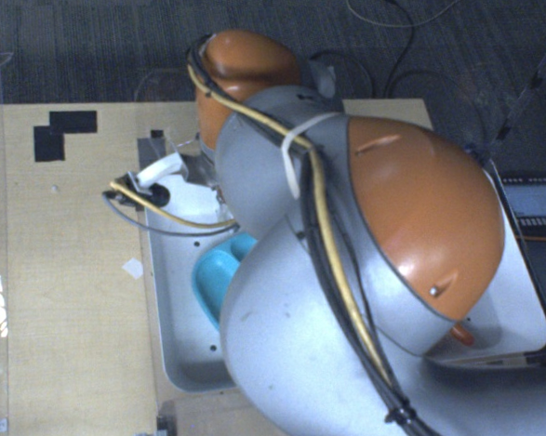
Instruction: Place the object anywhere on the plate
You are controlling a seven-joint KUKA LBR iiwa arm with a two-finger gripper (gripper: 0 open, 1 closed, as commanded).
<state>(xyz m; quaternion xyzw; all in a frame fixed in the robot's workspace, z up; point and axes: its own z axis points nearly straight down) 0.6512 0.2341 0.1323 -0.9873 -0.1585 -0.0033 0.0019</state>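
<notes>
The arm's grey and orange bulk covers most of the camera view. Its wrist end with the gripper (pixel 193 174) hangs over the far part of the left bin (pixel 176 359). A light blue rounded dish-like thing (pixel 217 277) lies in that bin, partly hidden under the arm, just in front of the gripper. Below the gripper shows a brighter white rounded patch (pixel 188 207); I cannot tell what it is. A small orange piece (pixel 460 334) peeks out from under the arm on the right bin's side.
The pale wooden bench (pixel 64 301) stretches left of the left bin, with black markers (pixel 62 132) at its far edge. The right bin (pixel 532 325) is almost wholly covered by the arm. Cables lie on the dark floor behind.
</notes>
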